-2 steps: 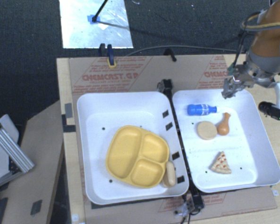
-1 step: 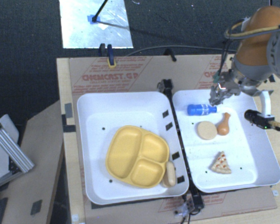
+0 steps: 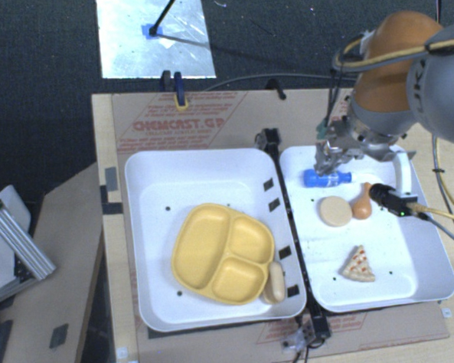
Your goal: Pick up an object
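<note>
My gripper [image 3: 329,163] hangs at the back of the right bin [image 3: 432,279], right over a small blue object [image 3: 326,179] that lies on the bin floor. Its fingers reach down to the blue object's top. In front of that lie a round tan disc [image 3: 335,211] and an orange-brown pear-shaped piece [image 3: 361,203], side by side. A pizza slice [image 3: 358,265] rests nearer the front of the same bin.
The left bin [image 3: 149,220] holds a yellow divided tray [image 3: 222,252] with a beige roll [image 3: 275,282] against its front right corner. A black divider [image 3: 285,212] runs between the bins. A black cable end [image 3: 387,196] juts over the right bin.
</note>
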Action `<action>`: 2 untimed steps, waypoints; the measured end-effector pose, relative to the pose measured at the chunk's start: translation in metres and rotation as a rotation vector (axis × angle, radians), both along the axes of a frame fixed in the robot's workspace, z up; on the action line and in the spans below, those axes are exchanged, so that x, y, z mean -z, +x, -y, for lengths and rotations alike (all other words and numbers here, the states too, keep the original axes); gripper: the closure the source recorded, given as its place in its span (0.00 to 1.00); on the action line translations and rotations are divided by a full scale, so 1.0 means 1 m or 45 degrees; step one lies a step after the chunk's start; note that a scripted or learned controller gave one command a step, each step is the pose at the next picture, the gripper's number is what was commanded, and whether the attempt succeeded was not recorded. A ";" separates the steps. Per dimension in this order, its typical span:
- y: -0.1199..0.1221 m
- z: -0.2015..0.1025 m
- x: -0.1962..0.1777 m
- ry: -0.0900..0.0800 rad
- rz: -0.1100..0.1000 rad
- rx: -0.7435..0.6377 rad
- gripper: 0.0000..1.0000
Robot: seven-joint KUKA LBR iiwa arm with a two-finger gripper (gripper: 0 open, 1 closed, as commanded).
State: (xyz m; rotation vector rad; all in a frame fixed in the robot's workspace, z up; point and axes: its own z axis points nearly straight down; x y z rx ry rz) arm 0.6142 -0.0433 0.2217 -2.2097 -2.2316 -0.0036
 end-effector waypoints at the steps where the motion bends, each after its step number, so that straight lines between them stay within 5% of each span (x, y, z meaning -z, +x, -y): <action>1: -0.006 -0.049 -0.009 0.000 0.002 0.000 1.00; 2: -0.021 -0.111 -0.003 0.001 -0.002 -0.001 1.00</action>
